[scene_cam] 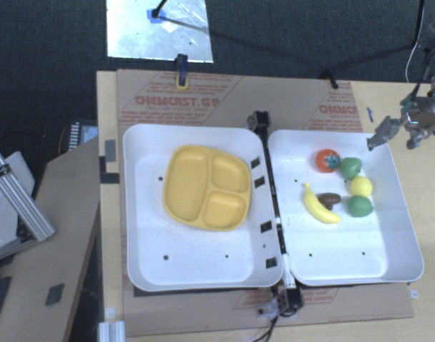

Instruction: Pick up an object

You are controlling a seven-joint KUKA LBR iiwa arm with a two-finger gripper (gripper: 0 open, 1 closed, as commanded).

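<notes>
The right bin (346, 258) holds a small cluster of toy food near its far right side. There is a red tomato (326, 160), a green piece (350, 167) beside it, a yellow lemon (361, 186), a green lime (359, 205), a banana (320, 205) and a small brown piece (329, 199) resting against the banana. My gripper (399, 132) hovers at the bin's far right corner, up and to the right of the cluster. Its two fingers are spread apart with nothing between them.
The left bin (150, 258) carries a yellow divided plate (205, 187). A black hinge strip (269, 191) runs between the bins. A cable (419, 27) hangs at the right, and a shiny metal sheet (159, 18) lies beyond the bench.
</notes>
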